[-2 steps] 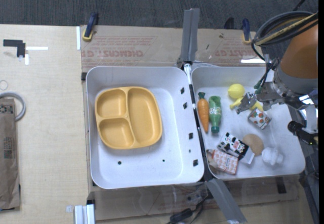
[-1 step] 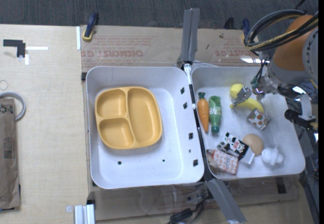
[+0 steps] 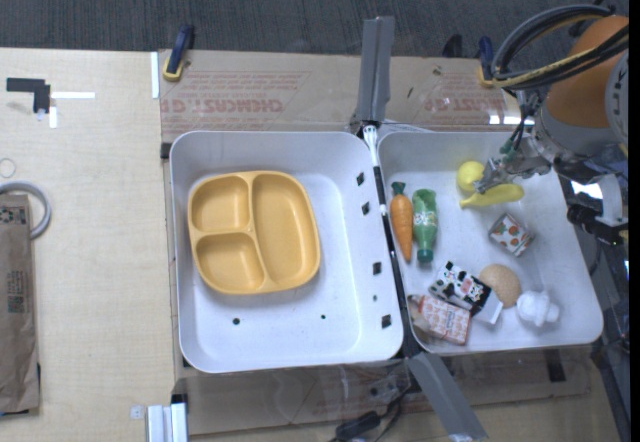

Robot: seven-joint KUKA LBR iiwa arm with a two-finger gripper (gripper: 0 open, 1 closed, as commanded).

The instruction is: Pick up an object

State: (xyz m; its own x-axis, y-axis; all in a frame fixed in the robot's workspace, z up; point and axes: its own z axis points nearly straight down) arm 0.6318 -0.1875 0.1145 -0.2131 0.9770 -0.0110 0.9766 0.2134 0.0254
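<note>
1. The gripper point(image 3: 503, 170) sits low over the right bin's point(image 3: 575, 330) far part; I cannot tell how it is set
2. The banana point(image 3: 492, 195) and lemon point(image 3: 470, 174) lie just beside it, at its left

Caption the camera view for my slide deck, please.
Gripper poised at yellow toy fruit in the right bin; yellow divided plate in the left bin.

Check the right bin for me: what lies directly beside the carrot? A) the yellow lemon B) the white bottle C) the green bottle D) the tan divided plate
C: the green bottle lies right alongside the carrot at the right bin's left side.
</note>
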